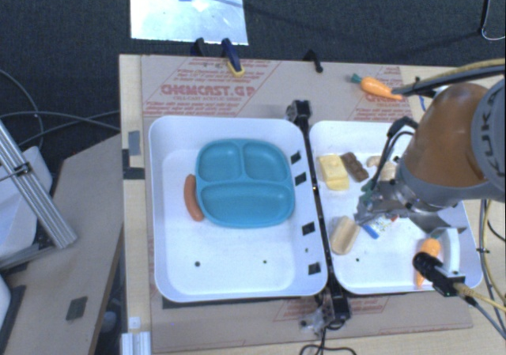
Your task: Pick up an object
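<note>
The arm enters from the right and bends down over the right bin, its orange band and grey wrist covering much of that bin's right half. The wrist points left and slightly toward the near side. The gripper sits low over the middle of the right bin; its dark parts are clustered and partly hidden by the wrist, so whether it is wide, narrow or holding anything cannot be told.

Right bin contents: a pale yellow block at the far left part, a brown piece just beside it on the right, and a small tan piece next to that. A tan bread-like piece lies nearer, just left of the gripper. A small blue bit shows just below the gripper, close to the bread-like piece. An orange item lies at the near right, just beside a black part of the arm's hardware.

Left bin: a blue divided plate in the middle, with a sausage lying along its left edge, touching or nearly so.

Outside the bins, a toy carrot lies on the cardboard at the far right. A blue and yellow clamp grips the cardboard's far edge.
</note>
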Controlling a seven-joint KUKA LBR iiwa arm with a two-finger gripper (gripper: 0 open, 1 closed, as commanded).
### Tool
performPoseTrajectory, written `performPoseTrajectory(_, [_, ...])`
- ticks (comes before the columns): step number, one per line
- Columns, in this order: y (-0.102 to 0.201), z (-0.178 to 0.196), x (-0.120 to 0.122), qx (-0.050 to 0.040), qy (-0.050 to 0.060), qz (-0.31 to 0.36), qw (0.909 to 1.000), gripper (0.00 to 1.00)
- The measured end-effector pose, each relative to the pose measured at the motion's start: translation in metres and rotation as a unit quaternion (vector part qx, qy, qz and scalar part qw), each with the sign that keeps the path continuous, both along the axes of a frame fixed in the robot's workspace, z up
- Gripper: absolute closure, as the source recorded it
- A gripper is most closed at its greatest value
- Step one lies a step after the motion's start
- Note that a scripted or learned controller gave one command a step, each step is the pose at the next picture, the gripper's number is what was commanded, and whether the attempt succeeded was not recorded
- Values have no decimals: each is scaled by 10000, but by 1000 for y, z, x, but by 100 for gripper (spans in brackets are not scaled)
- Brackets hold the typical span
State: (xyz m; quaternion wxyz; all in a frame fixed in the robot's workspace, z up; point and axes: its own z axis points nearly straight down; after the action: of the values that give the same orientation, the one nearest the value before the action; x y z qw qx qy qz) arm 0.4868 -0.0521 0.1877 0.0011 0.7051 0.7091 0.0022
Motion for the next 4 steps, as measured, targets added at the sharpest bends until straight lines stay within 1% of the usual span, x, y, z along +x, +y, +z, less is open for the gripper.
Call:
performPoseTrajectory(1, [57,13,1,6,8,23,10000,100])
performPoseTrajectory(2, [144,122,1,26,-39,41,10000,100])
performPoseTrajectory(3, [125,335,6,13,-83,-4,10000,100])
performPoseTrajectory(4, [145,198,-2,-19,81,-18,10000,100])
